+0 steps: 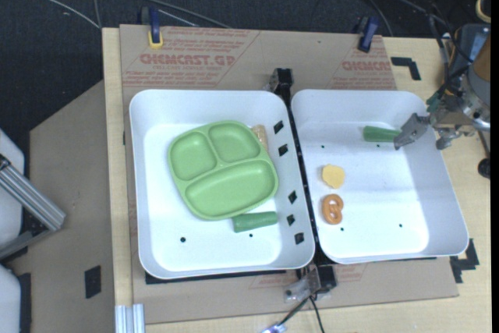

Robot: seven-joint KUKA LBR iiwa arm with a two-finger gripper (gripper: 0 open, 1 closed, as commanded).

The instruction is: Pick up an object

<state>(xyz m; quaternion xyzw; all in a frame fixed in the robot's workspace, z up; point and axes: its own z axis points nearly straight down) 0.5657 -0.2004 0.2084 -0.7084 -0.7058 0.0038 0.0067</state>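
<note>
In the right bin [421, 234] a green block [379, 134] lies near the far wall, with a yellow piece [334, 176] and an orange pretzel-shaped toy [333, 209] toward the bin's left side. My gripper [423, 141] hangs over the bin's far right corner. It is open, and nothing sits between its fingers. Its left finger [408, 133] ends just right of the green block. The left bin [156, 246] holds a green divided plate [224, 168], a green cylinder [255, 220] at the plate's near edge and a tan piece [260, 136] at its far right edge.
The arm [472, 78] comes in over the bench's right side. A black divider with clips [287, 168] runs between the bins. Blue clamps [155, 26] [366, 32] stand at the back of the board. Cables cross the dark floor behind.
</note>
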